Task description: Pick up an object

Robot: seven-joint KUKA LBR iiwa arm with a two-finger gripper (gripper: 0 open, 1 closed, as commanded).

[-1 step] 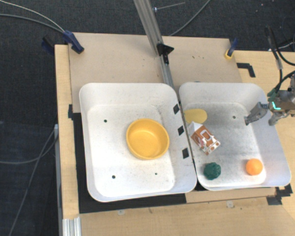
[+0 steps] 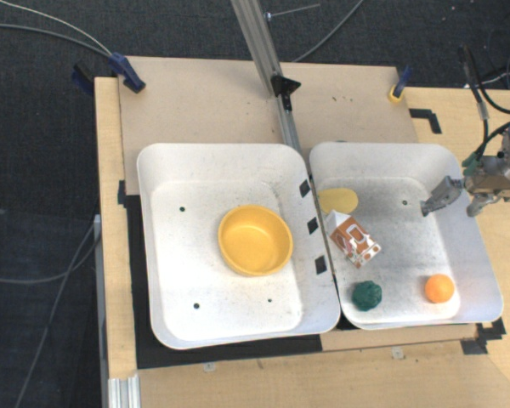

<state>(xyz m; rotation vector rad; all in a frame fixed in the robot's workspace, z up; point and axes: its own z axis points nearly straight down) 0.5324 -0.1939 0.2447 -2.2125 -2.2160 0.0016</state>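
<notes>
Gripper [image 2: 457,195] hovers at right bin's [image 2: 472,253] right edge, fingers spread, holding nothing. Orange ball [image 2: 439,288] sits in its near right corner: best to centre above, descend straight.

The arm [image 2: 503,170] is cut off by the right edge, so little beyond the gripper [image 2: 459,198] shows. The worktop [image 2: 238,92] runs off the bottom edge. Print on the small carton [image 2: 354,240] is too fine to read.
</notes>
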